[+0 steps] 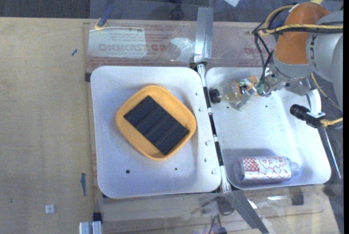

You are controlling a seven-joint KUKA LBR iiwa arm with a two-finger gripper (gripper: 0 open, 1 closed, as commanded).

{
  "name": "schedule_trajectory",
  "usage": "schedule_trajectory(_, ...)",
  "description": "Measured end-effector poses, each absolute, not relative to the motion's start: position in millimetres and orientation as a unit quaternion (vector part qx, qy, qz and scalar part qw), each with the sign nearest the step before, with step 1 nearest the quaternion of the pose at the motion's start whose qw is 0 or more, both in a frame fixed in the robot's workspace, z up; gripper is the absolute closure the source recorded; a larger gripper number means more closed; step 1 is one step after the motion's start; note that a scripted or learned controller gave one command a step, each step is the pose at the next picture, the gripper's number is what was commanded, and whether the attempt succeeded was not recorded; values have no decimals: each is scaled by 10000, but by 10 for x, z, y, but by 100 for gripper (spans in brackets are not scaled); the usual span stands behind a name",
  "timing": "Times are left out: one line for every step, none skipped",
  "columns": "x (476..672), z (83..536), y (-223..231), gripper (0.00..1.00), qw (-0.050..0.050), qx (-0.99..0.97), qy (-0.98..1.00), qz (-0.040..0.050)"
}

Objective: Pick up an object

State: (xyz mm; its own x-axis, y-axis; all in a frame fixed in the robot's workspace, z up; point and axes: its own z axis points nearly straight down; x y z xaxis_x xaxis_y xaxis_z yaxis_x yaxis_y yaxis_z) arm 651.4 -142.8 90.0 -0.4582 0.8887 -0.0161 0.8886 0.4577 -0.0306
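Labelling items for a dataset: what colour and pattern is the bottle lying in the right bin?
Clear bottle with a red-and-white patterned label, seen in the camera view.

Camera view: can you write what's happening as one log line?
end effector: over right bin | bottle: lying, untouched | yellow tray: left bin

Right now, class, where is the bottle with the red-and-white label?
In the camera view, the bottle lies on its side in the right bin, along its near edge, well apart from the gripper at the far end.
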Motion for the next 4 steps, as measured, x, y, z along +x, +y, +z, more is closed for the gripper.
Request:
schedule_trajectory(6679, 2022, -1671, 0, -28, -6012, -7991, -6)
schedule_trajectory(6364, 953, -2195, 0, -31, -5405, -8414, -8)
schedule_trajectory(5670, 878, -1993, 0, -28, -5339, -8455, -13)
schedule_trajectory(5178, 1066, -1773, 0, -442, -4818, -8751, -111)
